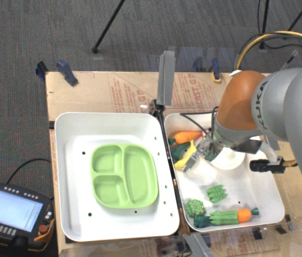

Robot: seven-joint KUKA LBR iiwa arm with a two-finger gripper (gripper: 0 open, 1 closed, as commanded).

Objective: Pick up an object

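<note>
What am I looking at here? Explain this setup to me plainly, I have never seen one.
This is one camera looking down at a slant on a bench. The grey and orange machine at the right is a robot arm; its gripper reaches into the right white bin. That bin holds toy food: an orange carrot, a yellow piece, a small green piece, a broccoli-like piece and a green and orange vegetable. The left white bin holds a green divided plate. I cannot tell whether the gripper holds anything.
</note>
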